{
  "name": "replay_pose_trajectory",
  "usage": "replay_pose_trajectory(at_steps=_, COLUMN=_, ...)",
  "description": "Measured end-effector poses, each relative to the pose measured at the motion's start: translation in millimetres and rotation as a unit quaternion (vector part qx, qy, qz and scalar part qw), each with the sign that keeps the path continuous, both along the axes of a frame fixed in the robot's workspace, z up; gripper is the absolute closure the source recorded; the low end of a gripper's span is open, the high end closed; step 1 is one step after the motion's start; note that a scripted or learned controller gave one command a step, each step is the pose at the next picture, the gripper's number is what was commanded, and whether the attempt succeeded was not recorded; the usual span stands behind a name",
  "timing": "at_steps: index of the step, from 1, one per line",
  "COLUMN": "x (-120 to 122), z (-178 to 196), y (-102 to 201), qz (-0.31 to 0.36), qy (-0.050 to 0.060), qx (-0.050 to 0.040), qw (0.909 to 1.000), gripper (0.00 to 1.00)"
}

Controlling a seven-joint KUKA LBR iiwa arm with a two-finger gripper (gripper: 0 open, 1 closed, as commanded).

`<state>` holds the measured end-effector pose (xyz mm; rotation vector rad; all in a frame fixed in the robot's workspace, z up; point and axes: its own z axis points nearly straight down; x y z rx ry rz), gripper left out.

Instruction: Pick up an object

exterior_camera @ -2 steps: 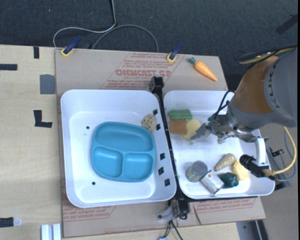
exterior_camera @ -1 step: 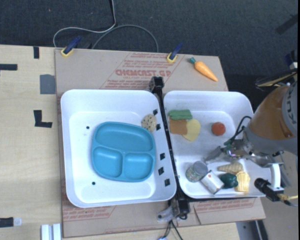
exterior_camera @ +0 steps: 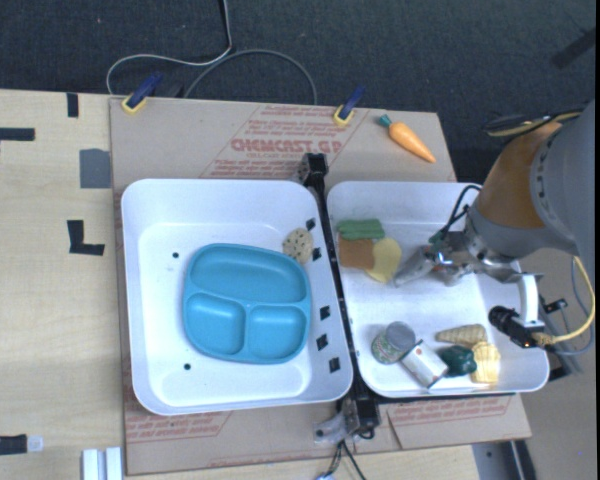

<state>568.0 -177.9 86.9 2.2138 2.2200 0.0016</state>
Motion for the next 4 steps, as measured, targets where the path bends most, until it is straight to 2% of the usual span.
replay_pose_trajectory(at_steps=1, x=103.5, z=-1.8, y=71.4, qz=0.005, qy=0.003, qx=0.0012, qw=1.0, gripper=0.0)
replay_pose_trajectory(at_steps=2, x=100.8, z=8.6, y=66.2, qz=0.0, qy=0.002, qx=-0.0005, qw=1.0, gripper=1.0)
replay_pose_trajectory(at_steps=3, x=26.4, z=-0.1, y=54.1, qz=-0.003, qy=0.0, qx=0.0013, qw=1.0, gripper=1.0)
replay_pose_trajectory(at_steps=4, x=6.3, z=103.5, y=133.8, qz=0.003, qy=0.0, qx=0.0029, qw=1.0, gripper=1.0)
